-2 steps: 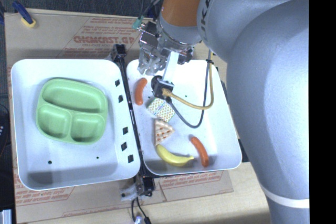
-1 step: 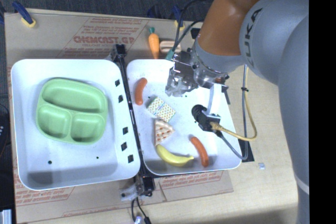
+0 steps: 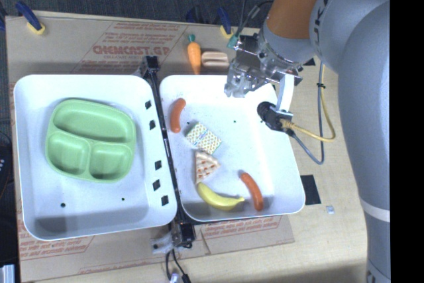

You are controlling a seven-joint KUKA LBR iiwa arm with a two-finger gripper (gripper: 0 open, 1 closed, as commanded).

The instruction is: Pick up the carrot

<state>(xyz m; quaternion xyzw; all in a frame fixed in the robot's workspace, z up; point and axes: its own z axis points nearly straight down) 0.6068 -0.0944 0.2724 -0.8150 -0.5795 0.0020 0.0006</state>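
Gripper hangs over the far edge of the right bin, fingers pointing down with nothing visible between them; whether they are spread or closed cannot be judged at this resolution. Carrot lies outside both bins on the cardboard, just beyond the right bin's far rim, left of the gripper, green top pointing away. Beside it on the right sits a tan block. Right bin contents: two sausages, a checkered piece, a pizza slice, a banana. Left bin holds a green divided tray.
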